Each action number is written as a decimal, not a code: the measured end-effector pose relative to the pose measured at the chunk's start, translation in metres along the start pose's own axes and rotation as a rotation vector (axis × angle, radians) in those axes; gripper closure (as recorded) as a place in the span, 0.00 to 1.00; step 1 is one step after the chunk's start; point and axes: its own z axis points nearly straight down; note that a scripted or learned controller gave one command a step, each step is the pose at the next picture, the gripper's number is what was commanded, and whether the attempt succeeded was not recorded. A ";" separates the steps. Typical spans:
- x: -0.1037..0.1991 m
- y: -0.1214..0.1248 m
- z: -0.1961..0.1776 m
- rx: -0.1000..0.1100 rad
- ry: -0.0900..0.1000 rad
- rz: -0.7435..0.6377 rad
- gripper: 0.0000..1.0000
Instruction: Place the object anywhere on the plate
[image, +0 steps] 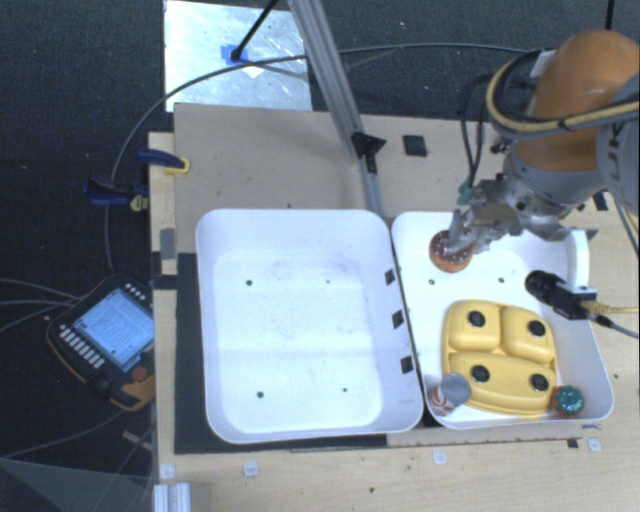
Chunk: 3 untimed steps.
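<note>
Brown round object (451, 252) in right bin (590, 300), gripper (462, 236) right over it; grip state can't tell. Yellow plate (500, 357) nearby.

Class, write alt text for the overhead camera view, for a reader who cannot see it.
A grey and orange robot arm reaches from the right, its gripper over a small round brown object at the top of the right white bin. A yellow sectioned plate lies lower in that bin; the left white bin adjoins it.
</note>
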 end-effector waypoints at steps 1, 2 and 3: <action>0.055 -0.004 0.020 0.002 0.000 0.000 1.00; 0.110 -0.007 0.018 0.001 0.001 0.000 1.00; 0.157 -0.015 0.022 0.002 0.000 0.001 1.00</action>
